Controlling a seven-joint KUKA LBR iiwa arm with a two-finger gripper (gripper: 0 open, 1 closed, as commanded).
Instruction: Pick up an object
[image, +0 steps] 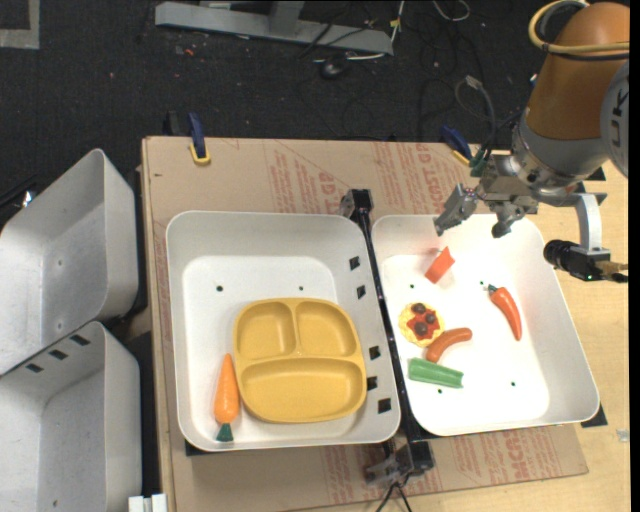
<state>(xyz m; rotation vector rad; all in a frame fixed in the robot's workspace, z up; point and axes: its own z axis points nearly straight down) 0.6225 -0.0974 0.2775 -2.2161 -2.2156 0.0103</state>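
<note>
Your gripper (478, 213) hangs over the far rim of the right bin (570, 330), fingers spread and holding nothing. You're in the approach step. Nearest candidate: the orange-red wedge (439, 265), just below the left finger; the chili (507, 310) lies further in. Next you likely need to centre over one piece and descend.

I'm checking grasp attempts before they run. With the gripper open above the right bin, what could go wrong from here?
The gripper hangs open near the bin's back wall; a finger might strike it on descent. The sausage, small pizza and green bean sit bunched, so closing there could nudge or catch two.
</note>
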